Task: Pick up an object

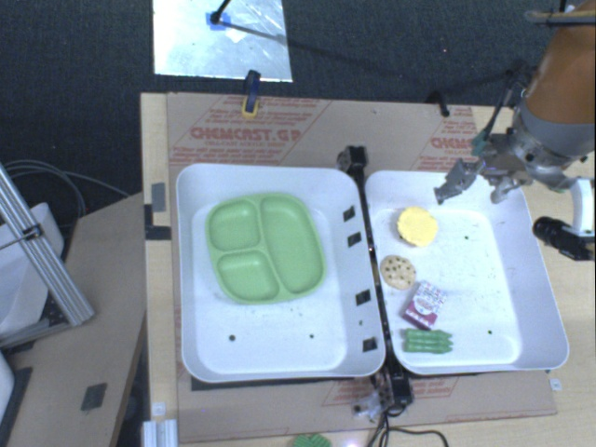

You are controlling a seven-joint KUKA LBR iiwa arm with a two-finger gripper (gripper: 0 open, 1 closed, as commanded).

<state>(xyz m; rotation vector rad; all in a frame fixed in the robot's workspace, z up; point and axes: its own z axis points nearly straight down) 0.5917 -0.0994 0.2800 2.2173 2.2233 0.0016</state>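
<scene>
The gripper point(478, 182) hangs over the far edge of the right bin point(521, 277), its two fingers spread apart with nothing between them. Every candidate lies in that bin's left half: a yellow round piece point(417, 226) nearest the gripper, a cookie point(398, 271) just beyond it, then a pink packet point(424, 305) and green pea pods point(427, 343) toward the bin's near corner. These pieces are flat, so the fingers may likely skid over one or close on air.
</scene>
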